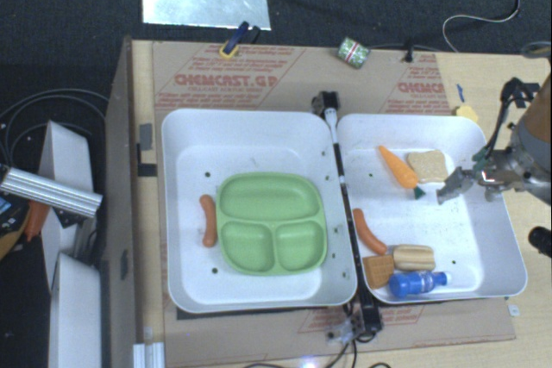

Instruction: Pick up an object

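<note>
The metal claw [450, 188] hangs at the right of the frame over the right-hand white bin [496, 271]; whether it is apart or together I cannot tell. It sits just beside the pale square slice of toy bread [427, 165] and the orange toy carrot [398, 166], probably lined up for one of them.

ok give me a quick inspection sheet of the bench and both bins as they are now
surface: bench bearing two white bins, side by side
job's things: right bin holds orange carrot, beige bread slice, orange sausage, tan bread roll, blue plastic bottle
clutter: left bin holds green divided plate, second sausage
grippers: tool over right bin, nothing held
cables: black cable on floor
surroundings: small green can
</note>
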Robot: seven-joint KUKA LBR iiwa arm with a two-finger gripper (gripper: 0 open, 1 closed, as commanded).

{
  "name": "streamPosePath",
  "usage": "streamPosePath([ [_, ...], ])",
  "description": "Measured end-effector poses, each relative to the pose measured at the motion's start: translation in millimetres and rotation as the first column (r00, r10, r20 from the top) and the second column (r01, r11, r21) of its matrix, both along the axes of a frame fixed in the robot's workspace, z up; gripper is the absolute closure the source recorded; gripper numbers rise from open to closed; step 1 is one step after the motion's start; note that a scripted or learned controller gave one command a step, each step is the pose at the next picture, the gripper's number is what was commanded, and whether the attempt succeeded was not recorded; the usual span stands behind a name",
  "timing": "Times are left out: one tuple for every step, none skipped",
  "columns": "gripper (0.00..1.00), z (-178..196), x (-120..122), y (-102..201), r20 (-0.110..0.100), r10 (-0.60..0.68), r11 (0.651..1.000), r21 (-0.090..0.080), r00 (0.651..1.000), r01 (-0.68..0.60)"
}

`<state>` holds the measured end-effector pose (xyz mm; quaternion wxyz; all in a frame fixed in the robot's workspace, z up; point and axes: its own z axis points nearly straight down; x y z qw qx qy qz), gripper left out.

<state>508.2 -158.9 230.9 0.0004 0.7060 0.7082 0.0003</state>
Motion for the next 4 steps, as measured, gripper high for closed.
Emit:
streamPosePath([
  [0.0, -145, 41, 52, 0.001, 0.0, 1.0, 0.0, 1.0, 0.0],
  [0.0, -146, 121, 30, 0.003, 0.001, 1.0, -0.001, 1.0, -0.001],
  [0.0, -150, 150, 40, -0.03, -0.002, 1.0, 0.003, 1.0, 0.002],
  [0.0, -151, 153, 52, -0.036, -0.004, 1.0, -0.001, 0.999, 0.004],
])
